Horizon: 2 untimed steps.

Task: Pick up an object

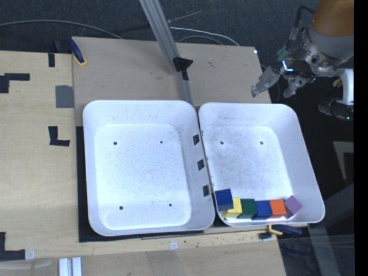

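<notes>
Gripper point(275, 80) sat above the bench past the right bin's point(299, 125) far right corner, nothing between its fingers; finger spread unclear from here. Orange-banded wrist rose off to the upper right. Blocks lined the right bin's near wall: blue block point(223, 198), yellow block point(234, 208), green block point(248, 206), second blue block point(263, 208), orange block point(278, 207), purple block point(292, 204). Left bin point(92, 154) sat alongside, touching.

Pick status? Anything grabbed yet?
Done: nothing visible. The blocks, blue block, yellow, green, a second blue, orange and purple, all lie along the near wall of the right bin. In hand: the gripper sits above the bin's far right corner, nothing between its fingers. Left: descend, grasp, lift.
</notes>
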{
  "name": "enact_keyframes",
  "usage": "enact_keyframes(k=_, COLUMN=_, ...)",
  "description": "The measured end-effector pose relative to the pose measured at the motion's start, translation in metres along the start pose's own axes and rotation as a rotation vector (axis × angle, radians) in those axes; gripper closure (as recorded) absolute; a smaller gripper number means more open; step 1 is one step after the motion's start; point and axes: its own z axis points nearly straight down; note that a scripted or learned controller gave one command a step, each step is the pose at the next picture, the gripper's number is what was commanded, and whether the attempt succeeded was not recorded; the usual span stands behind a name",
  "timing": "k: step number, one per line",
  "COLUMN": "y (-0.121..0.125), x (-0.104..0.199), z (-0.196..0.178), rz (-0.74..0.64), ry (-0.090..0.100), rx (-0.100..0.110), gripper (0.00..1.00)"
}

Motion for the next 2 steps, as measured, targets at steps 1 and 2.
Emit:
enact_keyframes(k=1, y=0.005, x=-0.043, z=-0.010, rz=0.009, ry=-0.004, rx=0.004, gripper=0.00)
enact_keyframes(k=2, y=-0.043, x=0.039, z=-0.087, rz=-0.001, ry=0.000, rx=-0.003, gripper=0.00)
